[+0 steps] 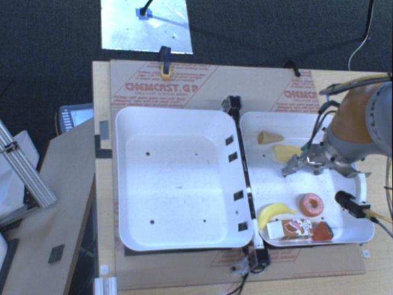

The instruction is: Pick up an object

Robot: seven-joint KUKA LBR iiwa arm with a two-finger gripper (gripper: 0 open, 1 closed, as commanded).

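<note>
- White plastic forms the two shallow bins on the table (202, 77): the left bin (178, 177) and the right bin (270, 177), which carries all the small items.
- Camera view: the grey arm (362, 121) with its orange band comes in from the right, and the end effector (293, 166) sits low in the upper middle of the right bin, its tip aimed left and slightly toward the near edge.
- I cannot tell whether the end effector is wide or narrow; no item is visible between its tips.
- A pale yellow piece (285, 152) lies touching or just beside the end effector tip, on its far side; its long axis runs roughly left to right.
- A tan wedge (269, 137) lies a little farther up the bin, near the end effector but apart from it, with its narrow end pointing left.
- A pink ring-shaped doughnut (311, 204) lies flat, near the end effector on its near right side.
- A yellow banana (275, 212) lies well apart from the end effector toward the near edge, curved, its long axis slanting from lower left to upper right.
- An orange-and-white carton (291, 228) lies flat along the near wall, long axis left to right, just below the banana.
- A red strawberry (323, 231) lies touching the carton's right end.
</note>
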